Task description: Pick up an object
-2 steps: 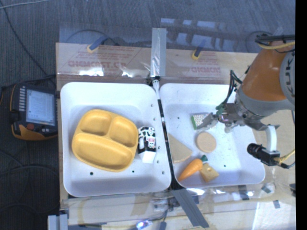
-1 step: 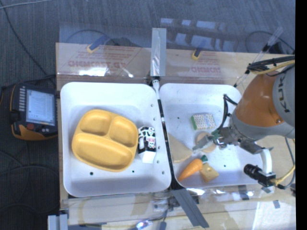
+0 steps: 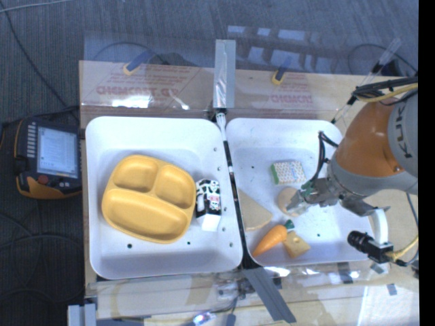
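Over right bin, near front edge: gripper low beside tan round piece; finger state cannot be told. Carrot by front-left corner.

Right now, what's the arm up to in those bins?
The KUKA arm reaches in from the right, with its gripper low over the right bin, close to a pale round piece and just below a green-edged sponge. A toy carrot and a tan block lie near the bin's front edge. The left bin holds a yellow divided tray with a black-and-white cow toy beside it. Nothing looks lifted yet.
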